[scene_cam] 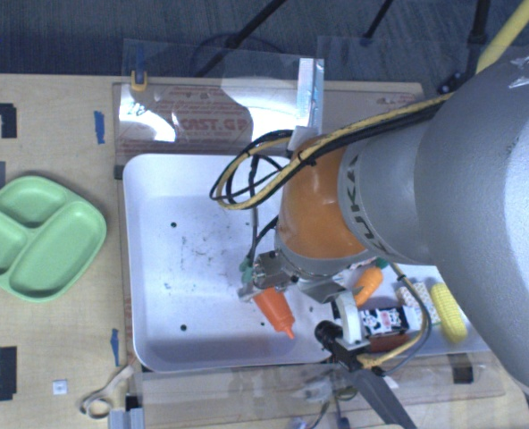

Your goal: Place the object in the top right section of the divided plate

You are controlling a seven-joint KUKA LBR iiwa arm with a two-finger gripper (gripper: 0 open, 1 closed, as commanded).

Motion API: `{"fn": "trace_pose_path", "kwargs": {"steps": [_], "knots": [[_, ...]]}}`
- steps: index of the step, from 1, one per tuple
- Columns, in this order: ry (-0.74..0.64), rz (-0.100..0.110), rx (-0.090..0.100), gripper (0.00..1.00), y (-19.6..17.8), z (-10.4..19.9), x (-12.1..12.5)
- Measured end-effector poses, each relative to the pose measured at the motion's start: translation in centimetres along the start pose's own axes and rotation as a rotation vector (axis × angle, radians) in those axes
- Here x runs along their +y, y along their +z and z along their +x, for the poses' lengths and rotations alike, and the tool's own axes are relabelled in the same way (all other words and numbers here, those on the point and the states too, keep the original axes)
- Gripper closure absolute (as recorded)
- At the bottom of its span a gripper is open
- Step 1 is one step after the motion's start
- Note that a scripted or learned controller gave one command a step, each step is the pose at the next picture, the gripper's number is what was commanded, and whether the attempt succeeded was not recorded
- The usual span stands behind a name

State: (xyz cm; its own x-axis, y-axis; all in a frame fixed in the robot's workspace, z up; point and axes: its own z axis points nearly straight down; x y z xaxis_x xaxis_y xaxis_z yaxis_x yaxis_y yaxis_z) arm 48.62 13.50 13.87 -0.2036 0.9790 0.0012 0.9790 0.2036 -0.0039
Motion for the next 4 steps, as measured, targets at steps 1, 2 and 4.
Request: {"fn": "trace_pose_path", "kwargs": {"steps": [1,2,4], "knots": [[-0.185,-0.003,-0.001,1.0,-7.2,7.6,1.6],[-0.185,-0.004,-0.001,1.0,-8.1,7.6,1.6],[0.325,-0.002,-0.002,1.0,-10.3,8.5,0.9]]}}
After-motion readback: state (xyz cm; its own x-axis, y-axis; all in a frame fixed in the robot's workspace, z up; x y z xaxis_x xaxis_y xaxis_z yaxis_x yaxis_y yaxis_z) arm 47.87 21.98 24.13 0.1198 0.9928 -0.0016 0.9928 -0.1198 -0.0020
